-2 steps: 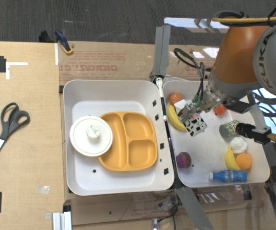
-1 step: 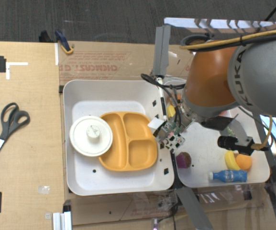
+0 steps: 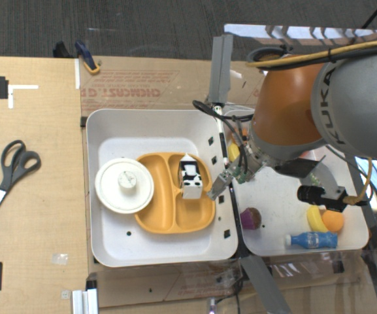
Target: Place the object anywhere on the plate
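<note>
A yellow divided plate (image 3: 168, 216) lies in the left bin (image 3: 149, 123). A small white-and-black box (image 3: 190, 178) sits upright in the plate's right compartment, near the divider. My gripper (image 3: 219, 184) hangs just right of the box, over the plate's right rim and the wall between the bins. I see no gap-free hold on the box; it looks apart from the gripper. The grey and orange arm (image 3: 293, 103) covers much of the right bin.
A round white lid-like dish (image 3: 124, 184) overlaps the plate's left side. The right bin (image 3: 273, 241) holds a purple fruit (image 3: 250, 218), a blue bottle (image 3: 312, 240), a yellow fruit (image 3: 315, 218) and an orange (image 3: 334, 222). Scissors (image 3: 10, 170) lie on the bench at left.
</note>
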